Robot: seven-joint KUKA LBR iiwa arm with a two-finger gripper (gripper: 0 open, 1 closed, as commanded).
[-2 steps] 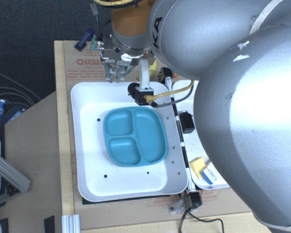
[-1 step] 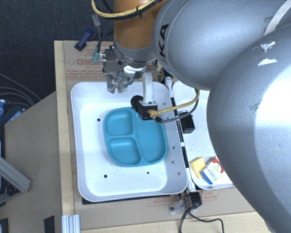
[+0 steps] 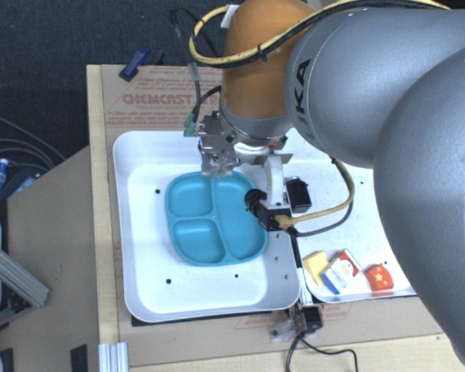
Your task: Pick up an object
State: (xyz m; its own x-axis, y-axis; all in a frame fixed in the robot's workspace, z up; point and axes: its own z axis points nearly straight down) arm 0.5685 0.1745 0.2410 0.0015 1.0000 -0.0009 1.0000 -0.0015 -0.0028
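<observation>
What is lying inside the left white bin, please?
A blue divided tray lies inside the left white bin, with the gripper at its far edge. The arm covers the bin's far right corner.

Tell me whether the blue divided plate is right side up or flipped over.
Right side up. The blue divided plate lies flat in the left bin, its three hollow compartments facing up with raised dividers between them.

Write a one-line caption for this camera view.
KUKA arm's gripper sits at the far rim of a blue divided tray in the left bin; small items lie in the right bin.
</observation>
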